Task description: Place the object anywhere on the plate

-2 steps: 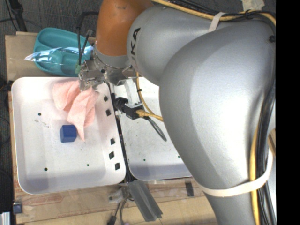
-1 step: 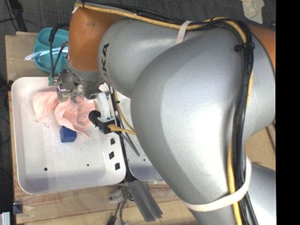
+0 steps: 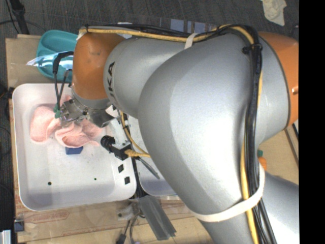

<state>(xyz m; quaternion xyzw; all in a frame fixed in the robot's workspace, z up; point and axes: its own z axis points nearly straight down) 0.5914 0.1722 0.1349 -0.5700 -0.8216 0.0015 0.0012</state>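
Filling most of my feed, the grey arm [image 3: 203,126] is reaching in from the right and looming closest to the camera, with its orange band [image 3: 90,67] sitting just above the wrist and a bundle of black and yellow cables [image 3: 152,33] running along its upper edge. Below the band, the end effector [image 3: 71,113] is pointing down into the left white bin [image 3: 30,187], right over a crumpled pink cloth [image 3: 51,126] that is lying in the upper left part of that bin. I am seeing the tooling touching or nearly touching the cloth's top folds, but the wrist is blocking the tips, so I cannot tell how the end effector is set or whether anything is caught in it. A small blue object [image 3: 74,150] is peeking out from under the lower edge of the cloth, resting on the bin floor. Beyond the bin's far rim, a teal bowl-like dish [image 3: 51,42] is sitting on the surface [image 3: 15,50] with a shiny crinkled wrapper [image 3: 43,61] lying against its near side. The second bin [image 3: 152,188] is showing as a sliver of white under the arm. Off the surface, on the dark floor at the upper right, a crumpled pale rag [image 3: 271,6] is lying.
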